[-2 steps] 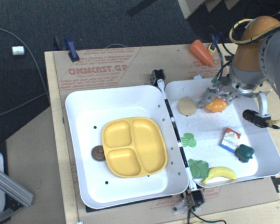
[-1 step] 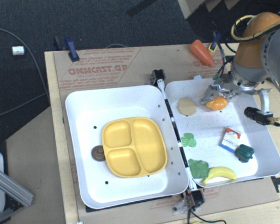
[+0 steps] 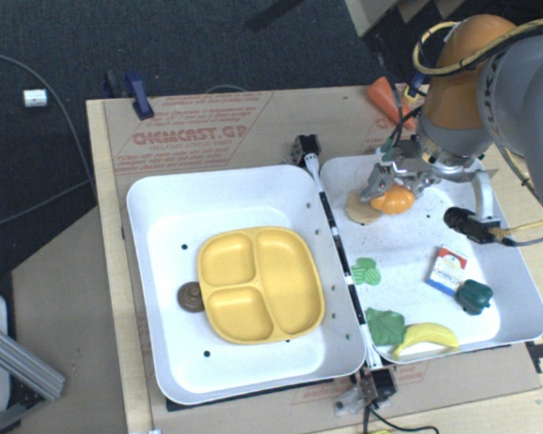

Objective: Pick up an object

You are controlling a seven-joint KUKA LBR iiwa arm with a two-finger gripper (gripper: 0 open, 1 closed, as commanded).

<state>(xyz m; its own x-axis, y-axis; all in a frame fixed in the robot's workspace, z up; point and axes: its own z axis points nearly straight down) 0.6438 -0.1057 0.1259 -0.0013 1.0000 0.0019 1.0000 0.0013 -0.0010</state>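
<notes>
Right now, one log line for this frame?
arm: over right bin | gripper: at orange object, grasp unclear | left bin: yellow plate

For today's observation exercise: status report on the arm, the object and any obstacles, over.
Tool low at right bin's far end, over orange object. Grasp unconfirmed. Tan disc touching alongside, nothing else crowding.

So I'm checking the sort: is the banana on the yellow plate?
No, the banana lies in the right bin, while the yellow plate sits in the left bin.
</notes>
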